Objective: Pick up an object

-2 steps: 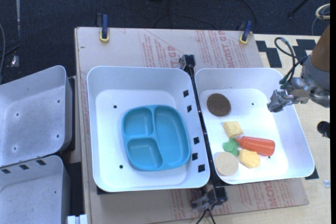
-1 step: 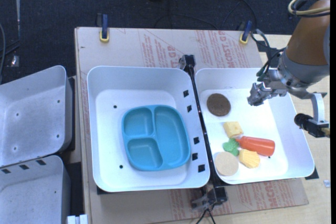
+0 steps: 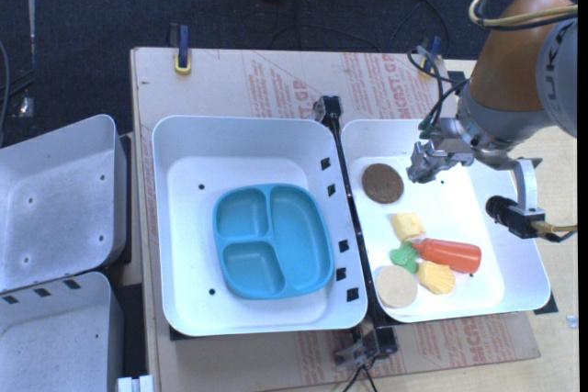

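Can't tell the gripper's (image 3: 428,162) state; it hangs right of the brown disc (image 3: 382,183) in the right bin (image 3: 524,285). Five more toys clustered nearer; one blue tray (image 3: 272,240) in the left bin (image 3: 184,197).

Arm (image 3: 528,60) cut off by right edge. Gripper (image 3: 424,162) fingertips too small, dark to resolve. Green item (image 3: 403,255) partly hidden under orange-red piece (image 3: 449,253); shape unclear.
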Motion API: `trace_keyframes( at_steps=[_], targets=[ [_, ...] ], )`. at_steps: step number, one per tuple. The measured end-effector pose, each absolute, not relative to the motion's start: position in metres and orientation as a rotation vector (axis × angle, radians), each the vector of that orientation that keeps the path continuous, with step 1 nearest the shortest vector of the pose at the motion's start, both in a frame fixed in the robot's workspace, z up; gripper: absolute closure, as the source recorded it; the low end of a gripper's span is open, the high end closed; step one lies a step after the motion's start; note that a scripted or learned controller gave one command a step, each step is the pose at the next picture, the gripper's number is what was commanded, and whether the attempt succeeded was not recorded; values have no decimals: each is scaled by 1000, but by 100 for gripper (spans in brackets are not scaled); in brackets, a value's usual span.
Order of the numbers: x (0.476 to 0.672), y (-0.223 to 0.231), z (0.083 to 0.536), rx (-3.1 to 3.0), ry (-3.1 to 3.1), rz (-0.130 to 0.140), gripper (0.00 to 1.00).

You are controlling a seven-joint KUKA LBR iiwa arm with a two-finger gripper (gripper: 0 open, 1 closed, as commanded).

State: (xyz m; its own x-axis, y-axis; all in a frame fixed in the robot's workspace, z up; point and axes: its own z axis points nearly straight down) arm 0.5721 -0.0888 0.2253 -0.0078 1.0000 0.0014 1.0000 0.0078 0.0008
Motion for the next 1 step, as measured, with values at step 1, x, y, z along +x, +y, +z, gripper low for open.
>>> trace_keyframes(
  at_steps=[1],
  targets=[
    [576, -41, 232, -2213, -2230, -2, 100]
  ],
)
